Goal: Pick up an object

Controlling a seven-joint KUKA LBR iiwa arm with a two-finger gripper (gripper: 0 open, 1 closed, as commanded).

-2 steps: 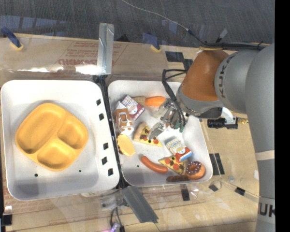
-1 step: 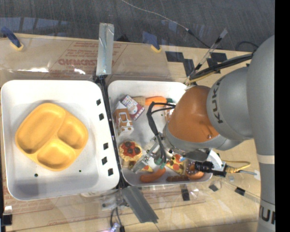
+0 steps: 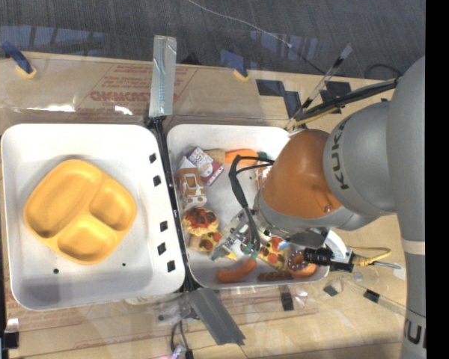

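Toy food items (image 3: 200, 225) are lying in the right bin (image 3: 209, 134) while the gripper (image 3: 236, 243) is hanging beside them, jaw state impossible to tell, yellow tray (image 3: 78, 209) sitting in the left bin (image 3: 30, 142).

One fixed camera looks down at a slant on my tabletop (image 3: 75, 88) and both bins (image 3: 15, 200), from above.

A grey KUKA arm (image 3: 374, 163) with an orange wrist band (image 3: 299, 178), white lettering and looping black cables (image 3: 239, 178).
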